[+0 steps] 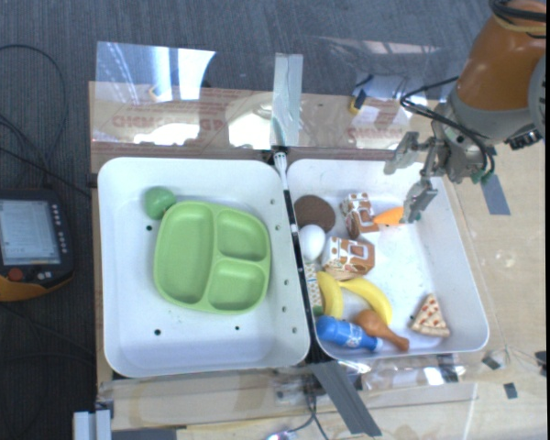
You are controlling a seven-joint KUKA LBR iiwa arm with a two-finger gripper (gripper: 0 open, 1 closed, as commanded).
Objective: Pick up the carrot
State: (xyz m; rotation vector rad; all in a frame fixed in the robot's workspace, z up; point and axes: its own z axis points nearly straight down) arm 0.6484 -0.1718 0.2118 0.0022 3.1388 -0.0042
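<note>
Left of the central divider between the bins sits a light green plastic plate with three compartments (pixel 213 256), and a small dark green rounded toy (pixel 160 201) lies just beside its upper left corner, both inside the left white bin (pixel 119 337). Right of that divider, in the right white bin (pixel 467 273), a brown disc (pixel 314 214) and a white egg (pixel 311 242) lie close against it; further right come two brown-and-white patterned toy blocks (pixel 353 236), a yellow banana (pixel 359 293), a blue bottle-shaped toy (pixel 345 334), a brown drumstick-like piece (pixel 382 326) and a pizza slice (pixel 430 317). The small orange carrot (pixel 389 215) lies well right of the divider, touching the upper patterned block, its free end pointing toward the gripper (pixel 420 195). Whether the gripper is spread or closed, I cannot tell; it hangs just beside the carrot's right end and nothing is visibly held. The carrot looks like a light, stiff, smooth plastic toy, likely to slip or skid. I judge the best hold is across its middle, away from the block, squeezing its narrow sides
</note>
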